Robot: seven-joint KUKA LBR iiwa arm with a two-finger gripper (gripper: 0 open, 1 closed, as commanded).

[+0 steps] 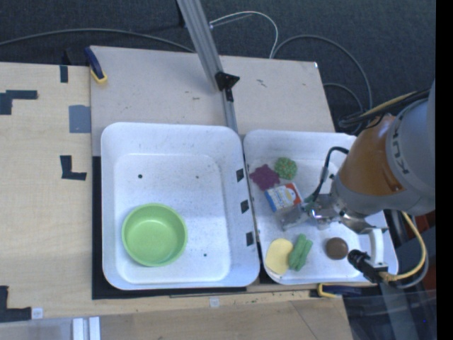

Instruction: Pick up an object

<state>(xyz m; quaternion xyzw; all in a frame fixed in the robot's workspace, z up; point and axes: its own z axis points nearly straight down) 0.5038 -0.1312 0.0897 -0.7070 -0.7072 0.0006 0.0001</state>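
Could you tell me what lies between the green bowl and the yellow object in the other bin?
In the camera view, between the green bowl and the yellow object lie bare white bin floor and the two bins' adjoining walls; no other object.

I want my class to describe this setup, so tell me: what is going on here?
A grey robot arm with an orange band reaches from the right into the right bin. Its gripper is down among small items: a blue and white packet, a purple piece, a green ball, a yellow piece. Nothing is visibly held. The left bin holds a green bowl.
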